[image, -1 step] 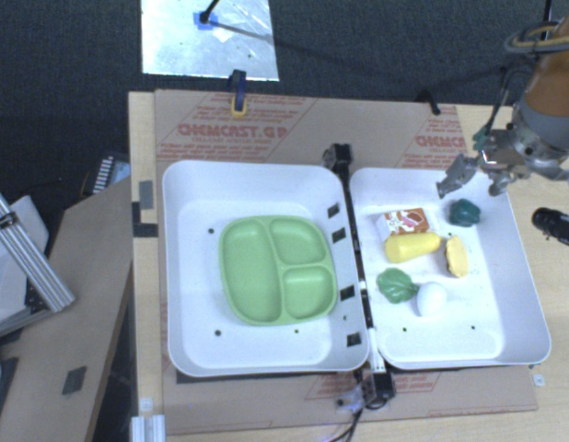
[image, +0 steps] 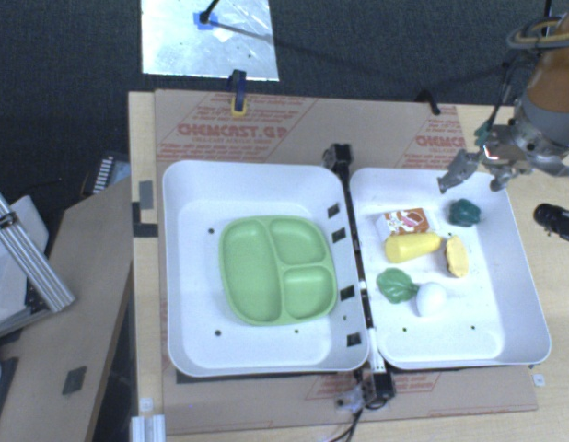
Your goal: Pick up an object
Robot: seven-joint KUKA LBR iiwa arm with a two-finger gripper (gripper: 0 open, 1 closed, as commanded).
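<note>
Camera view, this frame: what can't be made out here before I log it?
- Arm: cut off by the right edge of the camera view above the wrist.
- Pincer: small and blurred; its fingers look spread, with nothing between them.
- Printed packet: label too small to read; the yellow object covers its lower part.
- Dark teal object: too small to identify.

Your arm [image: 551, 90] reaches in from the right, wrist angled down-left, end effector [image: 473, 175] with both fingers splayed apart, gripping nothing.
</note>
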